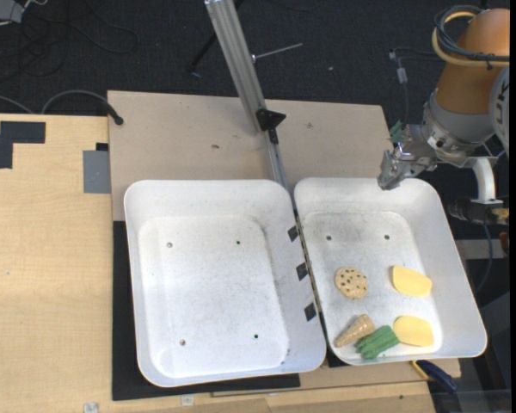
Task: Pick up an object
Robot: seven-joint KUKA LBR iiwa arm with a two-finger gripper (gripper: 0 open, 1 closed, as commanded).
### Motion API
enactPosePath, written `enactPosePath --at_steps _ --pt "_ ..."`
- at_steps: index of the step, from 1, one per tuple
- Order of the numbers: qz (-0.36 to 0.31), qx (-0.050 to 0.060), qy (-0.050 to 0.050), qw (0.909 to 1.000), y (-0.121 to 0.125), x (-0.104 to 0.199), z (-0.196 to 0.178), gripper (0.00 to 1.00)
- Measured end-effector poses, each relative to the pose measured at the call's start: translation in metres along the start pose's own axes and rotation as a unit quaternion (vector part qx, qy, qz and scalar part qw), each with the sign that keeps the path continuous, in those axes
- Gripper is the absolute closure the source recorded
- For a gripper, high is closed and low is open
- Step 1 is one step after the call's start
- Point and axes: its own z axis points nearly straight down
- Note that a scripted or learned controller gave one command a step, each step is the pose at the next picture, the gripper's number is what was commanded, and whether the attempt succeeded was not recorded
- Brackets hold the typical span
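Currently the gripper hangs above the far rim of the right bin, well apart from all the objects.

From the camera view, the objects lie in the near part of the right bin: a speckled cookie, a yellow piece beside it, a second yellow piece nearer to the front, and a tan cone touching a green item. All of them lie toward the near side from the gripper; the cookie and the upper yellow piece seem closest. The cone's long axis runs diagonally. Whether the gripper is wide or narrow I cannot tell; nothing is seen in it. The left bin sits beside, on the tabletop.
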Motion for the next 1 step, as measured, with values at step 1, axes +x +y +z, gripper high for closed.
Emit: enactPosePath --at_steps 1 --pt "0.000 0.000 0.000 1.0000 -0.0049 0.0431 -0.0039 1.00"
